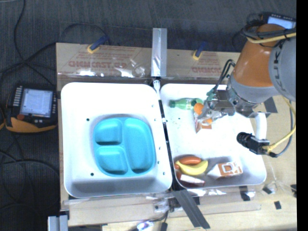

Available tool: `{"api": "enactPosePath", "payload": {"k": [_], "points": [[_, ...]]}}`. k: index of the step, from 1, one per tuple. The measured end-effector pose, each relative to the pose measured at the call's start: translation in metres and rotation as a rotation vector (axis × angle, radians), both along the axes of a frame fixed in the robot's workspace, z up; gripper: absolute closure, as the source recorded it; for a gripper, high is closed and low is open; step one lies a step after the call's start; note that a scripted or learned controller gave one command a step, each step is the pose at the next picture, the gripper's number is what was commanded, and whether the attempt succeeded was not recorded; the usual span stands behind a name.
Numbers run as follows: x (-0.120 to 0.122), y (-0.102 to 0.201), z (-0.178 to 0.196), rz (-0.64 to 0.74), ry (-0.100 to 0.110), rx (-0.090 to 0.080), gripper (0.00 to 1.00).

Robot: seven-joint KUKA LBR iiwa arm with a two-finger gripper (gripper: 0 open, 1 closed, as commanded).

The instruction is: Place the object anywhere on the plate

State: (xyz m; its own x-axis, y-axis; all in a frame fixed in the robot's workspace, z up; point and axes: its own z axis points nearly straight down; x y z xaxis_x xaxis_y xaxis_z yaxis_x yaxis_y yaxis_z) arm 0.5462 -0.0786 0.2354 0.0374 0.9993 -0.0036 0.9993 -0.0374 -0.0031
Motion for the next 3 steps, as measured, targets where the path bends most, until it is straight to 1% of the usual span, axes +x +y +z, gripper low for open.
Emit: {"api": "enactPosePath", "payload": {"k": [1,2,3], "points": [[-0.025,0.070,-0.006,0.104,0.000,0.004,1.00],[-0.055,0.125,-0.053,0.194,0.002,0.005,1.00],[-0.054,0.124,-0.053,0.194,0.002,0.005,0.00]]}}
